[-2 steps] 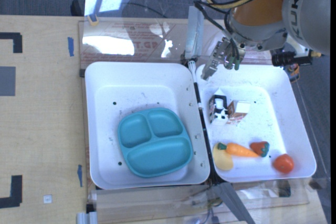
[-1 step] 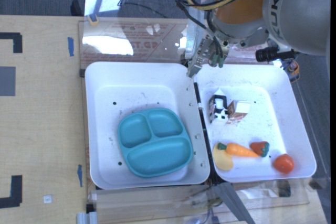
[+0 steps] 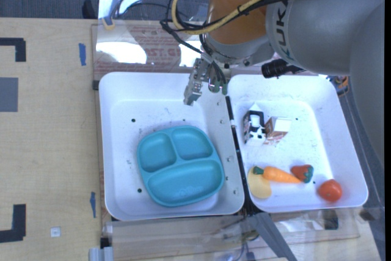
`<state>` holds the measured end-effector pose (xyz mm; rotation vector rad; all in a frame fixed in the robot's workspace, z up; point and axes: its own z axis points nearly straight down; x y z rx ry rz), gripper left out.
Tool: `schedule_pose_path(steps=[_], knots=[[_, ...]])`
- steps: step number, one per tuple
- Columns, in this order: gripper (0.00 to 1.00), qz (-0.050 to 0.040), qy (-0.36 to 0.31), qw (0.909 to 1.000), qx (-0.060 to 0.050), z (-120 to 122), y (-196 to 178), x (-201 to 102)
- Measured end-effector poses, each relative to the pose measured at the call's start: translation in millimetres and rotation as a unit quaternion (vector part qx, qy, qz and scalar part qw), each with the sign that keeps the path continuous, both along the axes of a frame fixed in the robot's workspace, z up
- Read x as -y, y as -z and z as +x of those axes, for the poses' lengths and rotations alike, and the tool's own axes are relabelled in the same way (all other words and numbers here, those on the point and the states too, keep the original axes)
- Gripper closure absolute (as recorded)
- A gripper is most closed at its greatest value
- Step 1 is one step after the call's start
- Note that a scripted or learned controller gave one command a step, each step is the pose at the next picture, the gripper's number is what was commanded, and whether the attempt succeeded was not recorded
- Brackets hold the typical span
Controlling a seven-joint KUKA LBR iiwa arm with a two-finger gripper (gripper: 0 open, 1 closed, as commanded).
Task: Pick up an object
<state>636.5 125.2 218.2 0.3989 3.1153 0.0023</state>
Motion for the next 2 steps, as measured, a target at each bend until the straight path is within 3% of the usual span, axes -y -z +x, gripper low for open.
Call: schedule_pose_path(steps=[1, 2], knots=[[1.0, 0.0012, -0.067, 0.9977, 0.003, -32.6, -15.6, -95.0], [1.0, -0.0001, -0.103, 0.9946, 0.008, -34.9, -136.6, -30.4]])
